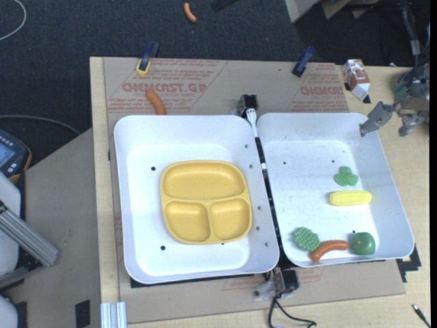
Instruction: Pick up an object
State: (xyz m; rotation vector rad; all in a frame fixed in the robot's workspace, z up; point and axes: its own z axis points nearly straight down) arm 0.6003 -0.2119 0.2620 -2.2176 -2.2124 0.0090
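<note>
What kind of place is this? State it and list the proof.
Probably a robotics lab test bench, not a kitchen. Two white bins sit clamped on a cardboard-topped bench; toy food such as plastic corn lies in the right one; cables trail over dark carpet.

The arm (410, 80) is running off the right edge, so just a grey tangle of it and the gripper (377, 118) is showing above the right bin's (307, 156) far corner; the fingers are too small and blurred to read. The hot dog (330, 249) is lying with one end tucked against the green ball (362, 243). A small box (356, 77) on the bench (205, 80) is carrying print too fine to make out. At the left edge, a dark device (10, 157) and a metal rail (24, 234) are being cut off.
</note>
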